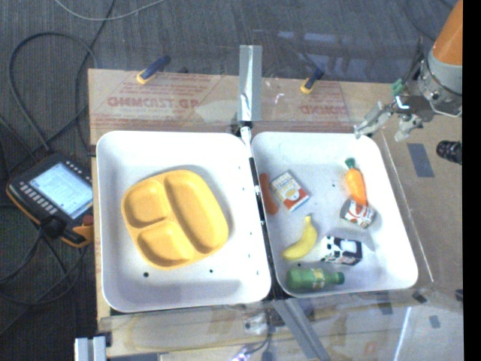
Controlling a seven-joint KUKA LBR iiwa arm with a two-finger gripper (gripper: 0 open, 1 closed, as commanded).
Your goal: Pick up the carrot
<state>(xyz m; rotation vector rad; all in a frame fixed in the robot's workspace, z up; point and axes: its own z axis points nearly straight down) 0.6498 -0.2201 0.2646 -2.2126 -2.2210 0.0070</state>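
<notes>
The carrot [356, 183], orange with a small green top, lies in the right bin [391, 194] near its right wall, green end pointing to the far side. Its lower end touches a small red and white carton [357, 214]. My gripper [385, 123] hangs above the far right corner of that bin, up and to the right of the carrot and well apart from it. Its two fingers are spread open with nothing between them.
Also in the right bin lie a red sausage [267, 193], a small snack box [289, 189], a banana [301, 240], a black and white carton [343, 250] and a green bottle [316, 278]. A yellow divided plate [176, 216] fills the left bin [113, 201].
</notes>
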